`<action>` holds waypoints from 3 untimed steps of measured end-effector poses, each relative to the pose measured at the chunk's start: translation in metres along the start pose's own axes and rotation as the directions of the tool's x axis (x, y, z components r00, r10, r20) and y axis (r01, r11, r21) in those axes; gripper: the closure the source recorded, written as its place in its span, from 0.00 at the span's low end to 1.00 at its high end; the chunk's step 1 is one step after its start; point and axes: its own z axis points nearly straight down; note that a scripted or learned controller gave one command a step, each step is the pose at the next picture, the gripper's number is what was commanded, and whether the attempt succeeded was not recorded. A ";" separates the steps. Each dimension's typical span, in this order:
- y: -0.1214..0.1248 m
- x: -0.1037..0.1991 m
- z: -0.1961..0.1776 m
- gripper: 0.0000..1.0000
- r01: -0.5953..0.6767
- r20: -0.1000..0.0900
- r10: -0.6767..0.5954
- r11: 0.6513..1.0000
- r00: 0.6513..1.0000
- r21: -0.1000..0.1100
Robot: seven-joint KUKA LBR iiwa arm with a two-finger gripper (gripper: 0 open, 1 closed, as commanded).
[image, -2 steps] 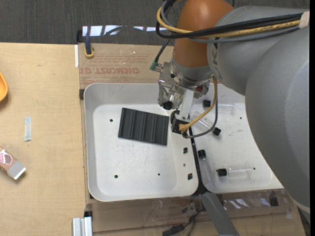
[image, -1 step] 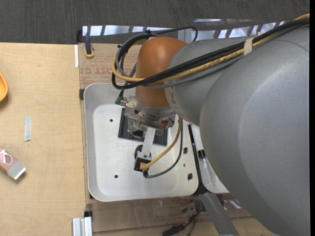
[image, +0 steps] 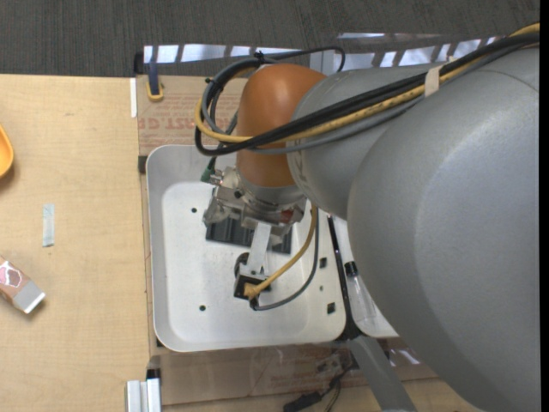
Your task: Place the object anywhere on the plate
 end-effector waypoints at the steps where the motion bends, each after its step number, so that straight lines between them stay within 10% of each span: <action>1: 0.062 0.009 -0.065 0.00 -0.488 -0.001 0.488 0.873 0.873 -0.002; 2: 0.061 0.026 0.020 0.00 -0.818 -0.004 0.818 0.575 0.575 0.000; 3: -0.050 -0.009 0.068 0.00 -0.858 -0.002 0.858 0.514 0.514 0.000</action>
